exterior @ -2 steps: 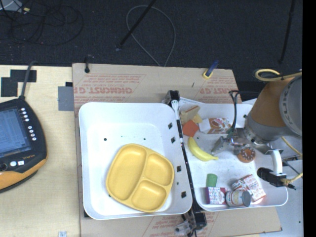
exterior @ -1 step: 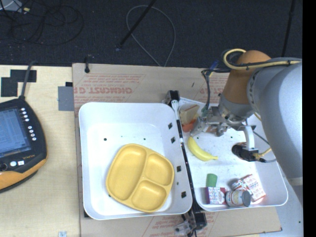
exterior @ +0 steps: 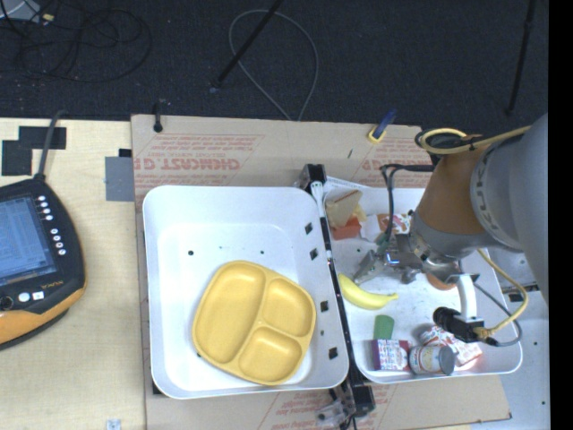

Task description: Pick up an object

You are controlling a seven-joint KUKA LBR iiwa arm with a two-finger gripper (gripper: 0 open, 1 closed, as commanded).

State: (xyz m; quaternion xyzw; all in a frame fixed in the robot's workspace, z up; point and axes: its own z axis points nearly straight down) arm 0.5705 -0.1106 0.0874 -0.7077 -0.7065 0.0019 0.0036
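Two white bins side by side. Left bin (exterior: 170, 240) has one yellow divided plate (exterior: 253, 322). Right bin (exterior: 510, 356) holds one banana (exterior: 363, 295) near its left wall, a small green block (exterior: 384, 326), a can (exterior: 431, 358) plus some packets. The gripper (exterior: 387, 267) hovers right above the banana.

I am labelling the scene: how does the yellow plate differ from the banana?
The plate is much larger than the banana. The plate lies in the left bin; the banana lies in the right bin, close below the hand. The plate is broad with three compartments; the banana is slim and curved. Both are yellow.
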